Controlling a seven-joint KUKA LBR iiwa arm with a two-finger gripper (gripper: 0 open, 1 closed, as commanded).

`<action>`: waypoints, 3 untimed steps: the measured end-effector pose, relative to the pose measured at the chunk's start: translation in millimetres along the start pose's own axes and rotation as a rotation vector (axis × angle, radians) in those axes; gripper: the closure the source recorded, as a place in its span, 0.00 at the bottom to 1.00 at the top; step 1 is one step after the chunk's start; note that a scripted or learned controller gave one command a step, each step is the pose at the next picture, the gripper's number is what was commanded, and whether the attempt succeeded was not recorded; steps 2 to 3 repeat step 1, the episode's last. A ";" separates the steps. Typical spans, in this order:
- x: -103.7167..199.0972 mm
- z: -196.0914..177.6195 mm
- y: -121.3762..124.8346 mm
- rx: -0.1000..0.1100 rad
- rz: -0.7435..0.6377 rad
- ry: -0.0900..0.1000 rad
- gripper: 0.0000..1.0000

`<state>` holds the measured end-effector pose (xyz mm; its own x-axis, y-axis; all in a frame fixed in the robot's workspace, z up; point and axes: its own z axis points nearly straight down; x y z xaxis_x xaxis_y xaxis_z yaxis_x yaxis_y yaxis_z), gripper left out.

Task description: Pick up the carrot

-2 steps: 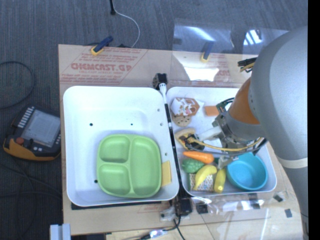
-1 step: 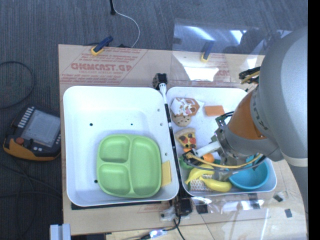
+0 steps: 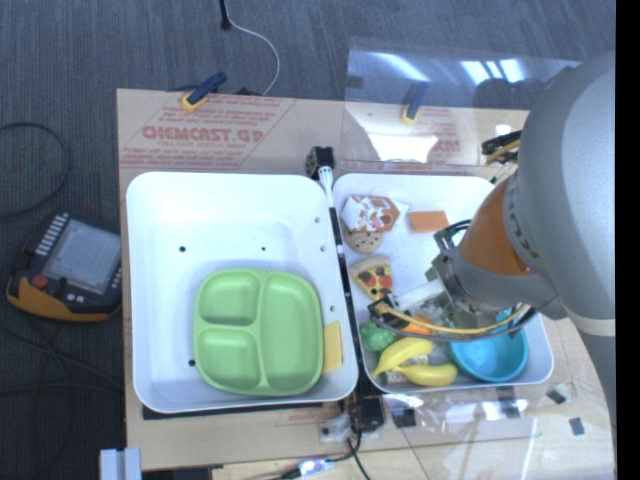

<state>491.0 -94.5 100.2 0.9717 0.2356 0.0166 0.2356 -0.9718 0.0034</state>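
A small orange piece point(image 3: 427, 221), which may be the carrot, lies near the back of the right bin point(image 3: 420, 183). My gripper point(image 3: 448, 300) hangs low over the middle of that bin, in front of the orange piece and apart from it. The grey wrist with its orange band covers the gripper from above. Nothing shows between its tips.
The right bin also holds a pizza slice point(image 3: 373, 276), a brown and white toy point(image 3: 368, 216), a banana point(image 3: 415, 360), a green item point(image 3: 376, 336) and a blue bowl point(image 3: 490, 356). In the left bin point(image 3: 200, 208) sit a green divided plate point(image 3: 258, 331) and a yellow piece point(image 3: 332, 346).
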 end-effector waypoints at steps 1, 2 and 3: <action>0.4 0.6 -2.9 0.007 -0.003 -0.002 0.00; 0.4 0.6 -2.9 0.007 -0.003 -0.002 0.00; 0.4 0.6 -2.9 0.007 -0.003 -0.002 0.00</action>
